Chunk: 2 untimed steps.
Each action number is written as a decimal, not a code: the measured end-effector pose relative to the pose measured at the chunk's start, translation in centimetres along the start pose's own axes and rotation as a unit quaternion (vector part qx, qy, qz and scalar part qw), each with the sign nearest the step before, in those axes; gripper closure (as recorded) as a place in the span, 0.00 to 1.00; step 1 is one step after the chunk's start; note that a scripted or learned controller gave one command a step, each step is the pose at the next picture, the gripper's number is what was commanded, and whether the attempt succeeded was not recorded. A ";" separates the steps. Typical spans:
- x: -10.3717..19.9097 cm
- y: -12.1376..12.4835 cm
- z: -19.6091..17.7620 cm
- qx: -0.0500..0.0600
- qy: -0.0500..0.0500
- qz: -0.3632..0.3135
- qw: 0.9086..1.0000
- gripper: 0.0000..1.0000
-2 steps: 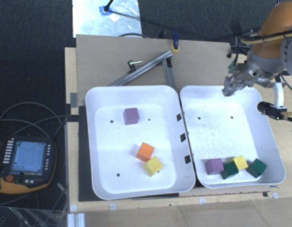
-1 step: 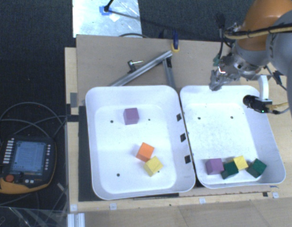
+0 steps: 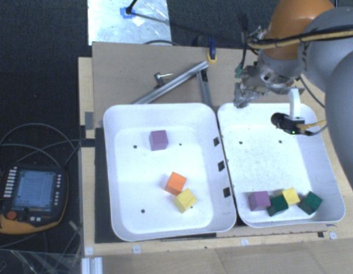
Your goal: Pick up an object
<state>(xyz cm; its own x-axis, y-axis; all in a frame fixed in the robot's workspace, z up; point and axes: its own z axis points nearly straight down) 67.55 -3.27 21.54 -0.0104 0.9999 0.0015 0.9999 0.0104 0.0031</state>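
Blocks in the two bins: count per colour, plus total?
Purple: 2, one in the left bin, one in the right bin
Yellow: 2, left bin and right bin
Green: 2, both in the right bin
Orange: 1, left bin
Total: 7 blocks, 3 in the left bin, 4 in the right bin

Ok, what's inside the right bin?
Along the right bin's near edge: a purple cube, two green cubes and a yellow cube. The arm overhangs the far right corner, covering anything there.
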 end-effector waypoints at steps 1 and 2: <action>6.2 0.0 0.0 0.000 0.001 -0.001 1.000 1.00; 11.0 0.6 -2.0 -0.001 0.001 0.000 1.000 1.00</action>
